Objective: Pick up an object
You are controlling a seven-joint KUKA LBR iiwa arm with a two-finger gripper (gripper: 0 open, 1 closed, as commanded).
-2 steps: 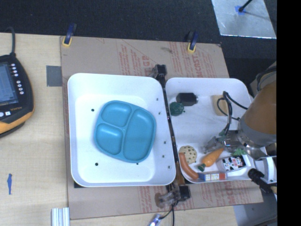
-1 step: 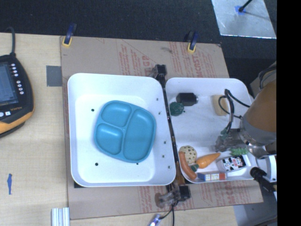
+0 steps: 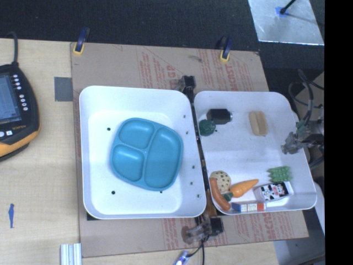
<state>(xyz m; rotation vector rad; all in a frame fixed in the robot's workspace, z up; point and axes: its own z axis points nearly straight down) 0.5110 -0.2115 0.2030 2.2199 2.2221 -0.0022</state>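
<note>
Camera view: carrot [image 3: 243, 188], tip apparently upper-right.

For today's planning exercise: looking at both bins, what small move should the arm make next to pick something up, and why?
Probably swing the gripper left from the right bin's edge toward the tan block. The block lies alone, apart from the crowded items, so it looks easiest to reach.

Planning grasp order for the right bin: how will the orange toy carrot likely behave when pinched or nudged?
The toy carrot looks tapered and rounded, so it may roll or squirt out of a pinch near its thin end. It seems like light, stiff plastic, probably easy to lift. It lies against a speckled cookie-like piece and a hot dog, so a nudge would likely shift those too.
</note>
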